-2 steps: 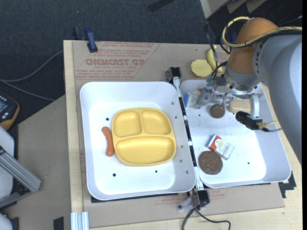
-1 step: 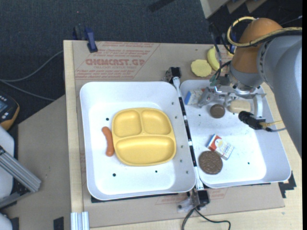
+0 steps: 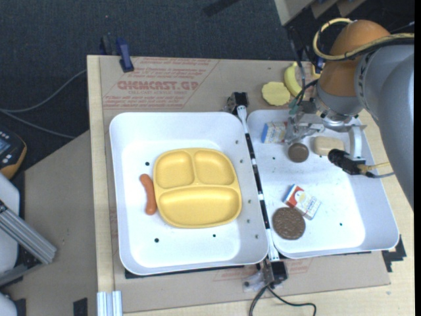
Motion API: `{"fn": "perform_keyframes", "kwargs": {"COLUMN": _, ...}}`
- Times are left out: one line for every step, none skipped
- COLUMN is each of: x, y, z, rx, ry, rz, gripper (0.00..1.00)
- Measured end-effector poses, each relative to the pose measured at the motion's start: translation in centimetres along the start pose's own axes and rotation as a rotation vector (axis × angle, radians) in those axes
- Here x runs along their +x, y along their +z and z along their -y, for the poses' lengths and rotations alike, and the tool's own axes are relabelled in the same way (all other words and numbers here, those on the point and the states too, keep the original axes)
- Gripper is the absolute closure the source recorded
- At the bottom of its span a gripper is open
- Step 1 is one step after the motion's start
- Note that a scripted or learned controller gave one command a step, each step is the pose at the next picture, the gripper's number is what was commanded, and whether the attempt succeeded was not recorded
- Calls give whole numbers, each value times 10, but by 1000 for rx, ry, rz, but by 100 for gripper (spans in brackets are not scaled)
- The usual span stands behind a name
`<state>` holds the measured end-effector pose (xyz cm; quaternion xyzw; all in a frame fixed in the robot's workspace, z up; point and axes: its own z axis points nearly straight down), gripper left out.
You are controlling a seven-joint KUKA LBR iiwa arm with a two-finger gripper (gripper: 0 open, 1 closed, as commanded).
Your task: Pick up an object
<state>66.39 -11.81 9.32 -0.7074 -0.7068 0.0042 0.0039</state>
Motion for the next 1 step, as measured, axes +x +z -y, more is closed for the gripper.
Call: {"fn": "perform_keyframes", "kwargs": {"x": -2, "y": 1, "z": 2, "rx": 7, "ry": 0, "rz": 3, "gripper": 0}}
